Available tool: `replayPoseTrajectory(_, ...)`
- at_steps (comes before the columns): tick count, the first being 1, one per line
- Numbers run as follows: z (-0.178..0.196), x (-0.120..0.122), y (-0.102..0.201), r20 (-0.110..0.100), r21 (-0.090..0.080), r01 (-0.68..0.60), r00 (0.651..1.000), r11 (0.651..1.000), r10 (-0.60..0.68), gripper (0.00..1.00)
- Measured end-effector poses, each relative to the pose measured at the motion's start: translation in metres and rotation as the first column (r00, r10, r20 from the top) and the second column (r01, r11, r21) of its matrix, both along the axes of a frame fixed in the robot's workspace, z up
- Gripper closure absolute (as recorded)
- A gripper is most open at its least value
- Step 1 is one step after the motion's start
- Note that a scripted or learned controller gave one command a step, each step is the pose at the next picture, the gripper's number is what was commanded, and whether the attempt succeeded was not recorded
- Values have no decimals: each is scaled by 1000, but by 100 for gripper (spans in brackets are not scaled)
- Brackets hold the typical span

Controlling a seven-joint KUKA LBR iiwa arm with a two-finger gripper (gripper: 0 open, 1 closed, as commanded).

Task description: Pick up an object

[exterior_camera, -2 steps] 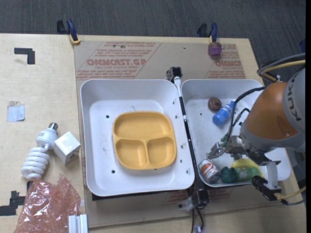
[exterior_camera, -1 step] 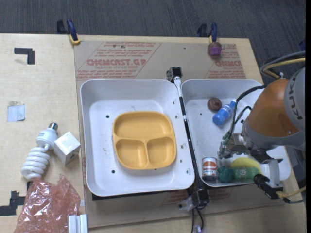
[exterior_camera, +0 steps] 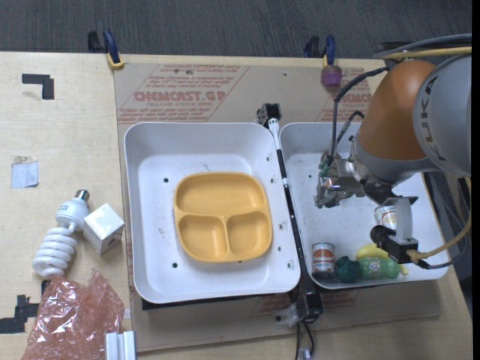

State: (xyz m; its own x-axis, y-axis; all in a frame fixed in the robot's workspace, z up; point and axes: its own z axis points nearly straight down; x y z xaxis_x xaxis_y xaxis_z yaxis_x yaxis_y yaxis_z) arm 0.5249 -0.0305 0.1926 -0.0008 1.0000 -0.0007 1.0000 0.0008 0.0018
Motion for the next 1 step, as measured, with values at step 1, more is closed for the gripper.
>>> replayPoseTrajectory(1,0,0,0,0,0,0,1000,1000,0,0)
